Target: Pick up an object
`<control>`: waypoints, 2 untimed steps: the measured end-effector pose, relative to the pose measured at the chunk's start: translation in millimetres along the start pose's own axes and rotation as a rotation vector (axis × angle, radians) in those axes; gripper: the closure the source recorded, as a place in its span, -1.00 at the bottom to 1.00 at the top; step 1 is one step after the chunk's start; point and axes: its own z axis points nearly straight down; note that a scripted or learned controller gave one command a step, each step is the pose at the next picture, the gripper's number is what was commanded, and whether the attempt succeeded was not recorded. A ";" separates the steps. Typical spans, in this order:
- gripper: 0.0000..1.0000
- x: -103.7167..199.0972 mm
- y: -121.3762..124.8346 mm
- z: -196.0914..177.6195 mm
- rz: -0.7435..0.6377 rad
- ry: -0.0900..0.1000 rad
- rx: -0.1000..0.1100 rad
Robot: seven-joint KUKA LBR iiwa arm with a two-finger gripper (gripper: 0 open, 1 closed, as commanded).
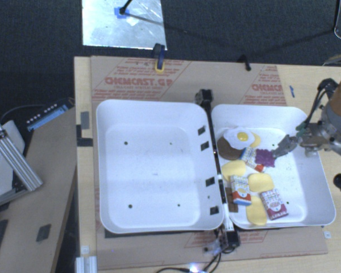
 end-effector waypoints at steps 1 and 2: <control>-1.00 58.1 -5.1 130.3 -0.006 0.005 0.013; -1.00 56.0 42.4 149.5 -0.001 -0.004 -0.007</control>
